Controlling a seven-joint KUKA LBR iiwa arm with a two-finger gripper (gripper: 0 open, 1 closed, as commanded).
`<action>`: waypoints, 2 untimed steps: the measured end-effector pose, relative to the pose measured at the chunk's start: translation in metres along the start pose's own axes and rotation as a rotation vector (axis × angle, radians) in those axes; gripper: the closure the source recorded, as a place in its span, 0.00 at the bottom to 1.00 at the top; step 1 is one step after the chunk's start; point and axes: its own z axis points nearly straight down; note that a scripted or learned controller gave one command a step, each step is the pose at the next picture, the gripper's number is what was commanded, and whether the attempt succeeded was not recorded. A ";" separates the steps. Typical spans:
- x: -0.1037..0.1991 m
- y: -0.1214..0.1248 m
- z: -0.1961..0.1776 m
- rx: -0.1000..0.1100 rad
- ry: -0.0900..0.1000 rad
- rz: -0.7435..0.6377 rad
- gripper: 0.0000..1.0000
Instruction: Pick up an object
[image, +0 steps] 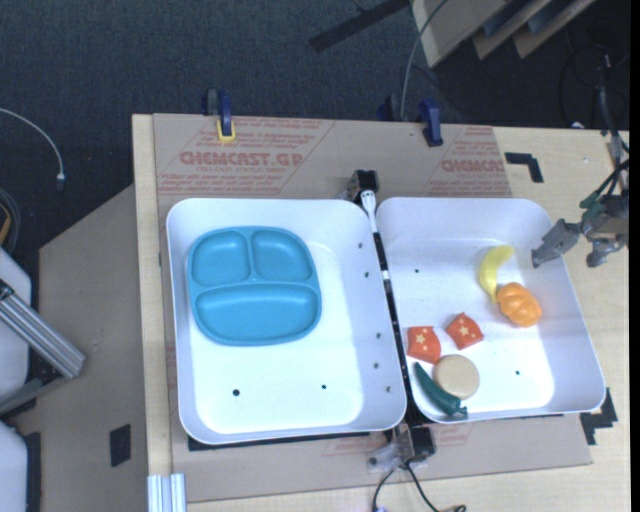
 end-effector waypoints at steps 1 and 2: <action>0.001 0.003 -0.007 -0.013 -0.004 -0.004 0.00; 0.008 -0.002 0.053 -0.007 -0.001 -0.004 0.00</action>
